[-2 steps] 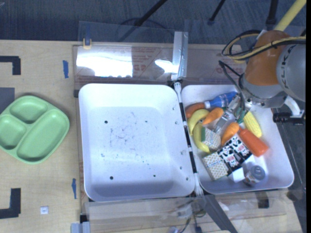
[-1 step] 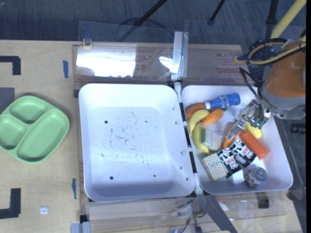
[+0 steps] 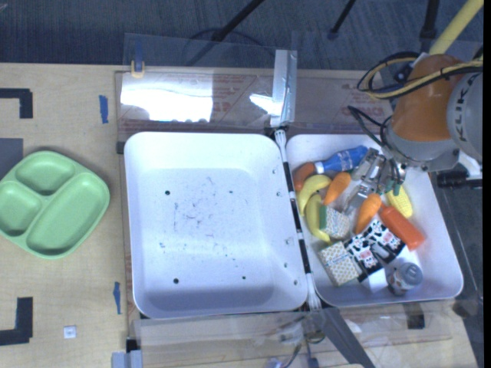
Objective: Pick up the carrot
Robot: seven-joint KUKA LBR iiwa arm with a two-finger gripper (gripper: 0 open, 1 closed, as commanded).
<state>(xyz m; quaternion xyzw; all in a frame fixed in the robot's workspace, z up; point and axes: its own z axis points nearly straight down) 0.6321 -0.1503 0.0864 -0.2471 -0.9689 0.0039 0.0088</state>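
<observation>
Wooden bench (image 3: 61, 297) underneath, bearing two shallow white bins side by side. Left bin (image 3: 207, 221), the bigger patch of white, bare but for faint scuffs and a few dark dots. Right bin (image 3: 445, 259), crowded with small things. Off to the far left on the bench, a green divided plate (image 3: 50, 203). Reaching in from the right, the grey arm (image 3: 430, 113) with its orange band, wrist tilted down over the right bin. Below it, the tool (image 3: 367, 181) low among the clutter; cannot tell whether open or closed, nor whether gripping anything. Just beside the tool, the carrot (image 3: 368, 210), orange, lying slantwise near the middle of the right bin, a second orange piece (image 3: 336, 188) close by on its left. Also there: a yellow banana (image 3: 309, 205) along the left wall, a blue bottle (image 3: 343, 160) near the back, a black-and-white patterned packet (image 3: 372, 245) toward the front, a red-orange block (image 3: 403, 227) to the right of the carrot.
</observation>
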